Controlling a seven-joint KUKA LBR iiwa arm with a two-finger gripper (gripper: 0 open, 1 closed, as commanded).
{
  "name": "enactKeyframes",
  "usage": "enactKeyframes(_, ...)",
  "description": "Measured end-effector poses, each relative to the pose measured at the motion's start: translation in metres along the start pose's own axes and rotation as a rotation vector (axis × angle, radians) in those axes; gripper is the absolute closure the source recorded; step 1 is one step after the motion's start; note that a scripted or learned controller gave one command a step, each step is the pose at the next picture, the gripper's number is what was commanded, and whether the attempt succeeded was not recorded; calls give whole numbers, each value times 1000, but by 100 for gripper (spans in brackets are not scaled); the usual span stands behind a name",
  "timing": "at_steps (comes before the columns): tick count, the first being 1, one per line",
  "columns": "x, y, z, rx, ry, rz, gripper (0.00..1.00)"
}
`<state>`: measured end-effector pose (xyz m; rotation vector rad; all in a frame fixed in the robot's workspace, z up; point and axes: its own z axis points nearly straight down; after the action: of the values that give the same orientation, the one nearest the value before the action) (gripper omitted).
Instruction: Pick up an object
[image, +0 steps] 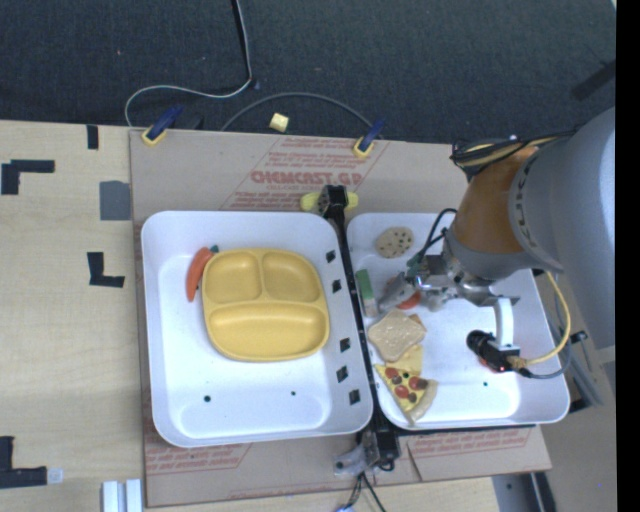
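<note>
My gripper (412, 290) is low in the right bin (540, 400), near its left side, just above a slice of toast (397, 335). A small red piece and a green piece (366, 290) lie right beside the fingertips. A pizza slice (408, 388) lies below the toast, and a cookie (394, 240) sits at the bin's top left. The arm's body hides the fingers' spacing. In the left bin (180, 400) rest a yellow divided plate (266, 304) and an orange carrot (197, 272) by its left rim.
The bins stand on a cardboard sheet (300, 170) held by clamps at the back. A black divider strip (345, 290) runs between the bins. A cable with a red-tipped plug (492, 352) hangs from the arm over the right bin.
</note>
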<state>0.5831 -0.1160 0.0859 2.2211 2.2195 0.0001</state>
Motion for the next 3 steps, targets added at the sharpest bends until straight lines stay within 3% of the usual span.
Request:
enactKeyframes(1, 9, 1, 0, -2, -2, -1, 0)
enactKeyframes(3, 8, 54, 1, 0, 1, -2, 0)
